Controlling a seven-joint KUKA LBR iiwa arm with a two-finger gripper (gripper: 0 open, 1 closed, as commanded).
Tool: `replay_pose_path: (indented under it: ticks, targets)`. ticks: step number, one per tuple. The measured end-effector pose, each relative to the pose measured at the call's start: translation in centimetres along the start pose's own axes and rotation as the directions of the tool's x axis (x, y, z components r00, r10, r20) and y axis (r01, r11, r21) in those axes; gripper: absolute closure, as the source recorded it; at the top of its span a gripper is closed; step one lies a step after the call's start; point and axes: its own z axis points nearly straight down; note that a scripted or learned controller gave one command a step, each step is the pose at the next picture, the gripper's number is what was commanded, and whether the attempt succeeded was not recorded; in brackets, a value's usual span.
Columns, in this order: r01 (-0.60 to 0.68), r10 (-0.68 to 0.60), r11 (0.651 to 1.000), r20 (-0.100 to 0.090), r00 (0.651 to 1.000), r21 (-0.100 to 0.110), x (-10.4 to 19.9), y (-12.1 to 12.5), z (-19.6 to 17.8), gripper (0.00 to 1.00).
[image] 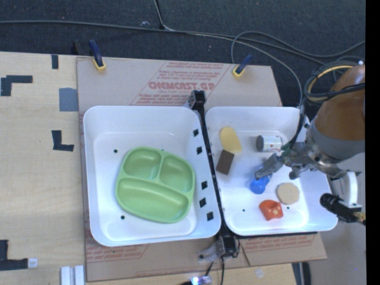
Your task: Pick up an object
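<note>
Gripper [274,165] sits low in the right bin [297,119], reaching in from the right on the grey arm [338,129] with its orange band up top. Whether its jaws are open or shut, I cannot tell from this angle; nothing can be seen between them. Right under its tip is a blue piece [258,186], touching or nearly so, hard to call which. Just behind the gripper lies a small white bottle [270,142] with a dark cap, on its side. Toward the divider there's a yellow lump [230,139], and just below it a brown block [225,161], tilted. Nearer the front of the bin, a round tan disc [288,193] sits beside a red piece [271,209]. Over in the left bin [95,159], a green divided plate [155,184] lies flat in the middle. Both bins rest on a cardboard sheet [178,79], held at the back by two clamps [97,56] with blue handles. Cables [261,40] trail across the dark floor behind.
</note>
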Motion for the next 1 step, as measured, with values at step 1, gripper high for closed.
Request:
replay_pose_path:
  ticks: [1]
  targets:
    - [0.004,-0.004,1.0,0.002,1.0,-0.011,0.02,0.26,-0.52,0.0]
